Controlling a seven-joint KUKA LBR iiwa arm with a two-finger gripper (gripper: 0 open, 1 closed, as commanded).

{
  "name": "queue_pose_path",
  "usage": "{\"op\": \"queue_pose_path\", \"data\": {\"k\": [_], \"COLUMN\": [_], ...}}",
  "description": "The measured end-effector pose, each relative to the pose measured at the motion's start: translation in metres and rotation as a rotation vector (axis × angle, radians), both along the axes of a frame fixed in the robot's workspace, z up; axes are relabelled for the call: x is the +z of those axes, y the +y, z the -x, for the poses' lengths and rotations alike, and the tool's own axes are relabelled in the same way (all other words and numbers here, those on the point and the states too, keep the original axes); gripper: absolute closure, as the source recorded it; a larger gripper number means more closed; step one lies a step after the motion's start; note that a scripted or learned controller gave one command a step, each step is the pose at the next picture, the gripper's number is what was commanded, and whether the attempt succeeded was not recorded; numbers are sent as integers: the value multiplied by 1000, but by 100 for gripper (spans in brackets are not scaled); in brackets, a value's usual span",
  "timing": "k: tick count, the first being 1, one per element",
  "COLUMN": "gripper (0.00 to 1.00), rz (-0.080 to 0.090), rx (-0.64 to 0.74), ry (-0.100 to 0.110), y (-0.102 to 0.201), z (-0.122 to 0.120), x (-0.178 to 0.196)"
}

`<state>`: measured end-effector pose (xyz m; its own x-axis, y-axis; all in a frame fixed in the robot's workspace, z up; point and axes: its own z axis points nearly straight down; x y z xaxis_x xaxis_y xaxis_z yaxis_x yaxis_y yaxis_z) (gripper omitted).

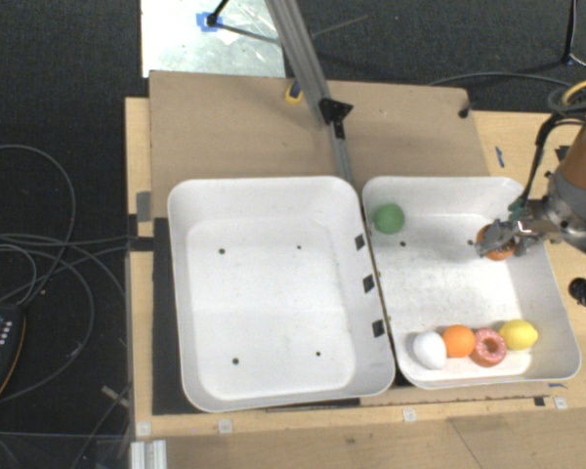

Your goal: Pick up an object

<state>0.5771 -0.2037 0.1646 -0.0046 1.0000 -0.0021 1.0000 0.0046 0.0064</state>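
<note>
While gripper (495, 239) clamps orange object (498, 250), green ball (388, 219) sits well apart.

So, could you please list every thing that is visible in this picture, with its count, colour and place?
bins: two, white, side by side on the bench
green ball: one, green, far left corner of the right bin
white egg: one, white, near edge of the right bin
orange ball: one, orange, right of the egg
doughnut: one, pink, right of the orange ball
lemon: one, yellow, right end of that row
orange object: one, orange, at the pincer tips; shape unclear
pole: one, grey, slanting above the bins
cables: several, black, floor on the left
arm: one, grey, right side
pincer: one, dark, over the right bin
</note>
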Motion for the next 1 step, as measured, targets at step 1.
{"op": "queue_pose_path", "data": {"k": [1], "gripper": [100], "rz": [1], "rx": [-2], "ry": [0], "y": [-7], "z": [4], "x": [48]}}
